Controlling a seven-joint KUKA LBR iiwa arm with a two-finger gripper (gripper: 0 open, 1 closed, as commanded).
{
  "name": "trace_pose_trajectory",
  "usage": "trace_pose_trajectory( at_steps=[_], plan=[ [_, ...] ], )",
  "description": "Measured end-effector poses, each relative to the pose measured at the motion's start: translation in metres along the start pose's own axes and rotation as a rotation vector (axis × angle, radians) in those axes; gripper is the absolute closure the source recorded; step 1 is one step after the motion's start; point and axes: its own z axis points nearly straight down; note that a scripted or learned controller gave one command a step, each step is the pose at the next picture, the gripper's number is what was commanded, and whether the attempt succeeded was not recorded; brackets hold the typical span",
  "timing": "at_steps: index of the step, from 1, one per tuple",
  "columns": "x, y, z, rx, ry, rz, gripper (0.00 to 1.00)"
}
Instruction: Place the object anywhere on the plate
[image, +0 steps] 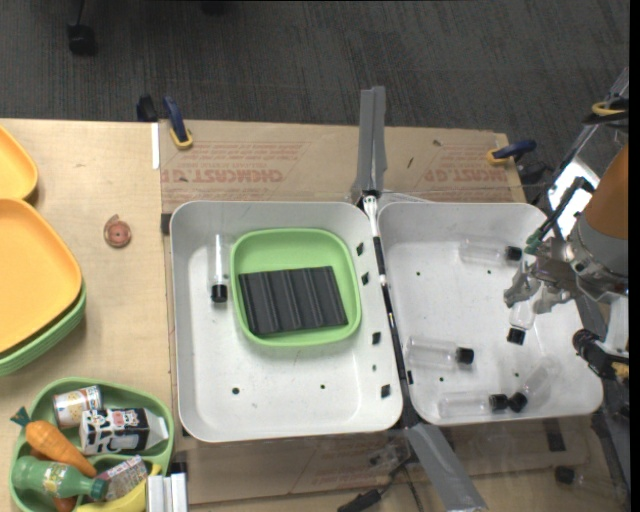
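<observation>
A square green plate (293, 241) sits in the left bin (280, 400), with a dark grey ribbed slab (296, 299) lying on it. Left of the plate in the same bin lies a clear tube with a black cap (218, 268). Several more clear black-capped tubes are scattered in the right bin (440, 300): one at the back (486, 252), one in the middle (436, 352), others near the front right (470, 404). My gripper (528, 290) hangs over the right bin's right side, just above a short tube (518, 322); whether it touches that tube is unclear.
Yellow and green dishes (35, 290) are stacked at the far left. A green bowl (90, 440) of toy food sits at the front left. Clamps (178, 130) hold the cardboard at the back. A metal divider (372, 140) runs between the bins.
</observation>
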Motion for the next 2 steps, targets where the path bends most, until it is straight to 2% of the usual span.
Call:
trace_pose_trajectory(
  at_steps=[1, 2],
  plan=[
    [0.0, 0.0, 0.0, 0.0, 0.0, 0.0, 0.0],
    [0.062, -0.022, 0.002, 0.002, 0.001, 0.142, 0.0]
  ],
)
